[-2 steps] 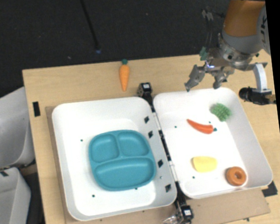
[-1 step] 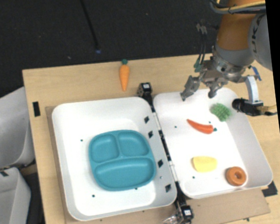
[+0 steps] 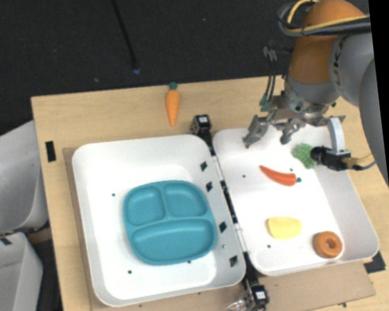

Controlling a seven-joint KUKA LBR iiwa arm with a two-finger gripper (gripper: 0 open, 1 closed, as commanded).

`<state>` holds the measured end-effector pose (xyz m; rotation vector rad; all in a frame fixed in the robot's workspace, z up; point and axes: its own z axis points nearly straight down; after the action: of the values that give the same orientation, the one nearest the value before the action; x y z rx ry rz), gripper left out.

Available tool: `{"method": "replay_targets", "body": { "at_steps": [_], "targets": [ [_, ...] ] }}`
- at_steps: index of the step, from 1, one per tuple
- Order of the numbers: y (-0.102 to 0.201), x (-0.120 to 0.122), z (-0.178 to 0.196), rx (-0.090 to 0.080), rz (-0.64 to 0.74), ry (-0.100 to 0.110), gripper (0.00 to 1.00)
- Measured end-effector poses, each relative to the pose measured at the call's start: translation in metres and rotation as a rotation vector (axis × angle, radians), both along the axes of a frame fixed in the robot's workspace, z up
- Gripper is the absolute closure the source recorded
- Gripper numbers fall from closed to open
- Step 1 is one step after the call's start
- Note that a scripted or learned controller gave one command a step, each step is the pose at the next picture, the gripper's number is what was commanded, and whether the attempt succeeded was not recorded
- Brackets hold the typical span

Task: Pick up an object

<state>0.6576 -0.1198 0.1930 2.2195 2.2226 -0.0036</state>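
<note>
My gripper (image 3: pixel 271 133) hangs over the far edge of the right bin (image 3: pixel 249 145), fingers spread apart with nothing between them. Just below and right of it in that bin lies a red chili pepper (image 3: pixel 279 174). A green leafy piece (image 3: pixel 304 154) sits at the bin's right side. A yellow piece (image 3: pixel 284 227) and a brown donut (image 3: pixel 327 244) lie near the bin's front. An orange carrot (image 3: pixel 172 103) rests on the bench beyond the bins.
The left bin (image 3: pixel 94 197) holds a teal divided plate (image 3: pixel 168 222). A row of black clips (image 3: pixel 221 204) runs along the seam between the two bins. A white object (image 3: pixel 3 187) stands left of the bench.
</note>
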Motion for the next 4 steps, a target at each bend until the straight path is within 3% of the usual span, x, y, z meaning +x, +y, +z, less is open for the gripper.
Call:
{"method": "replay_targets", "body": {
  "at_steps": [1,2,3,4],
  "targets": [
    [0.007,0.0,-0.06,0.001,0.001,0.002,0.0],
    [0.005,0.002,-0.044,-0.001,0.001,-0.007,1.0],
    [0.004,0.01,0.019,0.0,0.001,-0.009,1.0],
    [0.003,0.011,0.02,0.001,0.002,-0.004,1.0]
  ]
}}
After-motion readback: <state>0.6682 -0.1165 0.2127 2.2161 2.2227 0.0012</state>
